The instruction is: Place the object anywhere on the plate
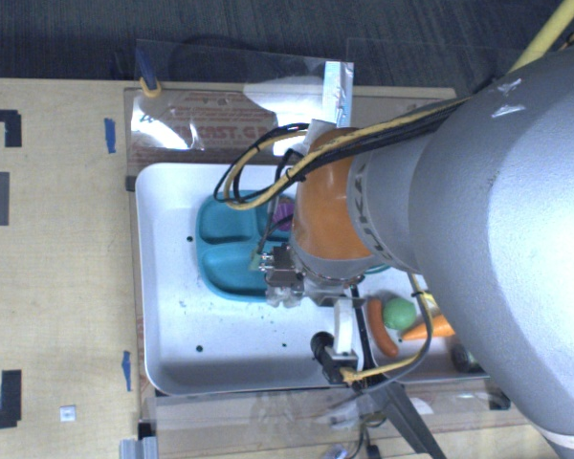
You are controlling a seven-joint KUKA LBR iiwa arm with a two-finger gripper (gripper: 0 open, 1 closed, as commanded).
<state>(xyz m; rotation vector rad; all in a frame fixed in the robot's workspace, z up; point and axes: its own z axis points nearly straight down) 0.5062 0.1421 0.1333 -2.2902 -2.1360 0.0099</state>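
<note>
Surface (57, 256): you see pale wood, blue tape marks at frame left.
Plate (225, 251): teal, in the white bin (163, 285).
Hand: hidden under the arm (459, 208), so you cannot tell its state.

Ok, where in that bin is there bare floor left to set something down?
Bare white floor runs along the bin's left wall and across its near edge, below the teal plate. It is crowded at the right: the arm's wrist covers the plate's right side, with a green ball and orange pieces beside it.
</note>
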